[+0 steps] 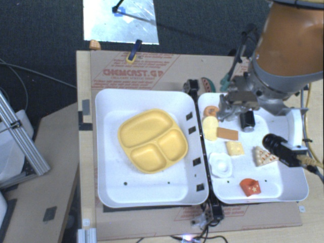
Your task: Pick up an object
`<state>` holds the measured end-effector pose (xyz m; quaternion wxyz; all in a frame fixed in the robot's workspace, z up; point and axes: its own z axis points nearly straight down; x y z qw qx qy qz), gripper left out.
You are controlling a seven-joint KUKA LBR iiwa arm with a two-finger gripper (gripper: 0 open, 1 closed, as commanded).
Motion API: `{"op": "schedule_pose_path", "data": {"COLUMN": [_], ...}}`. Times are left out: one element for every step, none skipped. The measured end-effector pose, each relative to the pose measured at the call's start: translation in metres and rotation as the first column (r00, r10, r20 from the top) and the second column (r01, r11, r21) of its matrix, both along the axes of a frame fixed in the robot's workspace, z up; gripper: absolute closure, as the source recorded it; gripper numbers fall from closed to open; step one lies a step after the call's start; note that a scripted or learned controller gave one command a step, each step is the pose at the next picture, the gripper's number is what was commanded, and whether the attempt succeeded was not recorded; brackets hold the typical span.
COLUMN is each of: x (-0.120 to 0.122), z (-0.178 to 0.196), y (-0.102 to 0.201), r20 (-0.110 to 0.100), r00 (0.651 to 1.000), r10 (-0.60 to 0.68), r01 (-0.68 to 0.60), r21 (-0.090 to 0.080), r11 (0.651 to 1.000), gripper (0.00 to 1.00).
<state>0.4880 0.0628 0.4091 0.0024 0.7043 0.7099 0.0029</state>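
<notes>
My gripper [235, 107] hangs over the back part of the right bin [293, 186], under the big orange wrist band. Just below it and slightly right is a small black cylinder [247, 120]; whether it is touched I cannot tell. Left of the gripper lie an orange ring [211, 111] and a pale yellow egg shape [209, 125]. A brown-orange slab [227, 133] and a yellow cheese cube [234, 148] lie in front of it. Nearer the front are a white cup [220, 164], a triangular slice [264, 157] and a red piece [250, 186].
The left bin [111, 186] holds a yellow divided plate [153, 140]. A black-clipped divider [199, 135] separates the bins. Behind the bench lie a shiny sheet [120, 13] and a blue-yellow tool [134, 51]. A metal frame [20, 135] stands at the left.
</notes>
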Motion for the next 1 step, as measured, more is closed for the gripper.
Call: {"op": "schedule_pose_path", "data": {"x": [-0.0019], "z": [-0.0427], "y": [0.0573], "r20": [-0.009], "r00": [1.0], "r10": [0.001], "r01": [-0.001], "r21": [0.001], "r11": [1.0], "gripper": [1.0]}}
